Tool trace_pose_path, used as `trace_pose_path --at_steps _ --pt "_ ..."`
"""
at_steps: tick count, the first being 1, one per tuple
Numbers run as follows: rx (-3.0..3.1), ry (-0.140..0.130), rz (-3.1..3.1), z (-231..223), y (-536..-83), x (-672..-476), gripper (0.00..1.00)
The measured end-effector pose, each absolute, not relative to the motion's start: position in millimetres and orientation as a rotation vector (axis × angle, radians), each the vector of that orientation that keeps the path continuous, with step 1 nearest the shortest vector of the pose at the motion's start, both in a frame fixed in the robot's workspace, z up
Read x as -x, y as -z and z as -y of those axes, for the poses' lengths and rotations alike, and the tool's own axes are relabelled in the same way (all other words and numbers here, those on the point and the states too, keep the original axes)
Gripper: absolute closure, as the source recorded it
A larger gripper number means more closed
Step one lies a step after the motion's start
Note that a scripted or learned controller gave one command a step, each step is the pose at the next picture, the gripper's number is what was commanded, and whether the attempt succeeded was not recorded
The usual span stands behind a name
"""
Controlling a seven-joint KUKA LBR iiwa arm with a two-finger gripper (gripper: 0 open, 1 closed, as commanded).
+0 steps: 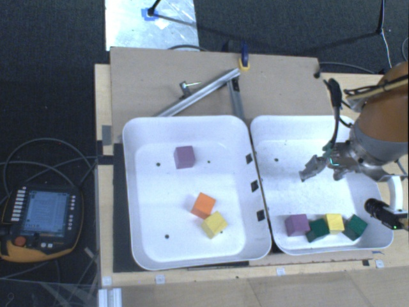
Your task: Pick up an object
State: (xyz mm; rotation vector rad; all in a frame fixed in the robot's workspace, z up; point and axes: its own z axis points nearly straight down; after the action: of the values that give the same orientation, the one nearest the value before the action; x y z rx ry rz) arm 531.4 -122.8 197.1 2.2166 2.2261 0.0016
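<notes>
Step in hand: the approach is judged to be under way; no object is seen between the fingers of the gripper [314,169], which is poised above the middle of the right bin [281,130]
Hand state: the fingers are seen slightly parted and nothing is held by them
Arm: the grey arm with its orange band [390,110] is reached in from the right, the wrist tilted toward the left
Nearest candidates: a row of blocks is found along the near wall of the right bin — a purple block [296,224], a dark green block [316,229], a yellow block [335,222] and a second green block [354,226], all set close together, some apparently touching
Other candidates: in the left bin [137,171] a purple cube [184,157] is set apart toward the far side, while an orange cube [203,204] and a yellow cube [215,224] are touching near the middle
Next move: a single target must be chosen; for the right-bin row, the gripper would need to be carried toward the near wall and lowered
Difficulty: the crowding of the row is judged to leave little room for the fingers
</notes>
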Motion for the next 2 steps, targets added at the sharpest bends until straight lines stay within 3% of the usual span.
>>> trace_pose_path --at_steps 1,2 --pt "-2.217 -0.002 -2.225 122.8 -197.3 -531.5 0.00" --pt "-2.221 0.004 -2.226 127.2 -135.6 -530.9 0.00"
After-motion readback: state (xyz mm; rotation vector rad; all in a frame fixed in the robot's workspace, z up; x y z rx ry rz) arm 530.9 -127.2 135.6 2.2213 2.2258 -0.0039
